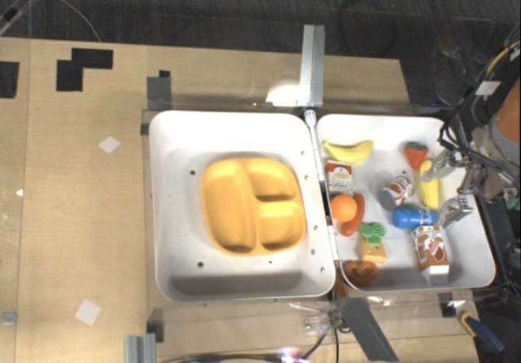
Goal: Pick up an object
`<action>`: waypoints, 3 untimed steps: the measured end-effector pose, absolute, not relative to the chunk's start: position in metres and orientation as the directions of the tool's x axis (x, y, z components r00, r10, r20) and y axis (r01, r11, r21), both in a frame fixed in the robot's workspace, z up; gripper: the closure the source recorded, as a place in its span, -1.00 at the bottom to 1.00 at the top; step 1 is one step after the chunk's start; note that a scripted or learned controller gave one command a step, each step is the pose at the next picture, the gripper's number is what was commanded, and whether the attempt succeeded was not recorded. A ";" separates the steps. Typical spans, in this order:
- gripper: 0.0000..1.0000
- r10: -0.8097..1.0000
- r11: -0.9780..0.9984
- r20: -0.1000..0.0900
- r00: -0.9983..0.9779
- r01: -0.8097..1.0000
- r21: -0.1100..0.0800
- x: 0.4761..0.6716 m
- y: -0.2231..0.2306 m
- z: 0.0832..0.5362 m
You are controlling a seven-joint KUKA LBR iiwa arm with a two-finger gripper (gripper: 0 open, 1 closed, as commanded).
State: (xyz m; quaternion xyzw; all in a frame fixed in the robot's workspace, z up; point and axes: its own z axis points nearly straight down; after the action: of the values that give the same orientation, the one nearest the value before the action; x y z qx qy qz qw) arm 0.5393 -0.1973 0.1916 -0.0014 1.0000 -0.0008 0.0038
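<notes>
Tool (453, 184) over right bin (480, 272), near its right wall; fingers spread apart, nothing between them. Just beside tool: yellow corn piece (429, 190), blue bottle (413, 216) below it, striped can (397, 189) to the left. Banana (348, 150) along top of bin, strawberry (416, 155) near upper right. Juice carton (431, 251) toward lower right corner. Orange (344, 208) against left wall. Left bin (171, 207) with yellow divided tray (252, 205) at centre. Bench (73, 215) of pale wood.
</notes>
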 end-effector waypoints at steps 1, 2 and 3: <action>-1.00 0.206 0.978 -0.006 -0.978 0.206 0.001 0.595 -0.204 0.103; -1.00 0.169 0.986 -0.014 -0.986 0.169 0.000 0.598 -0.200 0.089; -1.00 0.594 0.804 -0.002 -0.804 0.594 0.000 0.660 -0.189 0.090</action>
State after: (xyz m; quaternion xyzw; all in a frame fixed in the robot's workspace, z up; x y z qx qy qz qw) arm 0.6598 -0.1894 0.0899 0.3128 0.9498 -0.0001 0.0011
